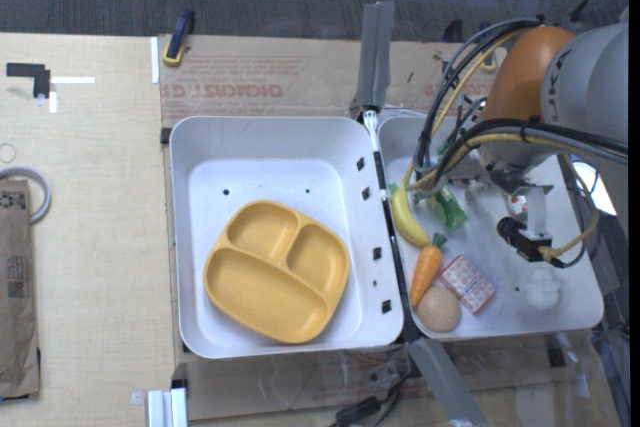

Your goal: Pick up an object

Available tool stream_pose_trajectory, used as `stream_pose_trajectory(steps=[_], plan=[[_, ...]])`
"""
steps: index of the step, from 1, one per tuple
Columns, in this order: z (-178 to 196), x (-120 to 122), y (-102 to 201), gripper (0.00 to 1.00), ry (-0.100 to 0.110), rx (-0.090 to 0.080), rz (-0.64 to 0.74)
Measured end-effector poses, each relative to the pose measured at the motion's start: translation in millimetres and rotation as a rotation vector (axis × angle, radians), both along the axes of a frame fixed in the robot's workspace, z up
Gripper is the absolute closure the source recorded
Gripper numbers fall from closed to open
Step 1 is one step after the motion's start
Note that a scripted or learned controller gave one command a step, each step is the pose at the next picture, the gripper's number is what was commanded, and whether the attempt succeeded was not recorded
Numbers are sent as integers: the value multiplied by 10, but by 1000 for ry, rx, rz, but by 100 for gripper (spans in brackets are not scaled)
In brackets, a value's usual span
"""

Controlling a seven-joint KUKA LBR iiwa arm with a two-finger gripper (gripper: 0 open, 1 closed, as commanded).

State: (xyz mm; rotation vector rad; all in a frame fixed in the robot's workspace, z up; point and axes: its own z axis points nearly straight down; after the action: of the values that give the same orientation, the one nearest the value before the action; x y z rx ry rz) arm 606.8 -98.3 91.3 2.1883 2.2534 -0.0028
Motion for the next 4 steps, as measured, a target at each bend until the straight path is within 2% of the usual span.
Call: stream_pose_trajectory(steps=[1, 2, 3, 4], plan=[[689, -334, -398, 0, -1, 0, 201], [1, -252, -58, 0, 0, 0, 241], [998, -568, 125, 0, 1, 0, 161], [3, -249, -62, 0, -1, 0, 350]])
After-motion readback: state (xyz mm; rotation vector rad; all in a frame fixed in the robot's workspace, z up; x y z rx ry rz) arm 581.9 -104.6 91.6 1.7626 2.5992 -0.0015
